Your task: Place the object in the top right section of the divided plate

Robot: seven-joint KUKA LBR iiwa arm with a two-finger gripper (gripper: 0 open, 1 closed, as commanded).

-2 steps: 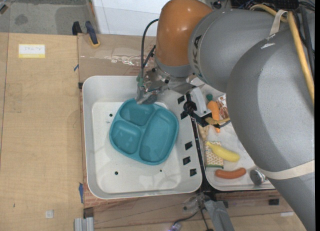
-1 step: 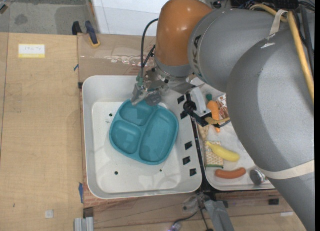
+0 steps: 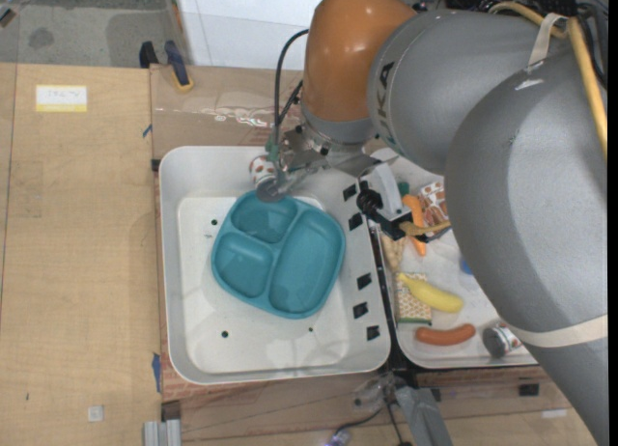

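A teal divided plate (image 3: pixel 280 256) with three sections lies tilted in the left white bin (image 3: pixel 183 270). My gripper (image 3: pixel 274 181) hangs over the plate's far rim, at the edge of its upper section. A small red and white object (image 3: pixel 258 166) sits just left of the gripper, beyond the plate's rim, and the gripper partly hides it. I cannot tell whether the gripper touches it. The grey arm with its orange band (image 3: pixel 352 39) covers much of the view's right side.
The right bin (image 3: pixel 454 352) holds a yellow banana (image 3: pixel 433 295), a reddish sausage (image 3: pixel 446 335), an orange carrot (image 3: pixel 417 214), a checked waffle piece (image 3: pixel 412 309) and a small metal piece (image 3: pixel 497 340). A black-marked divider (image 3: pixel 362 261) separates the bins.
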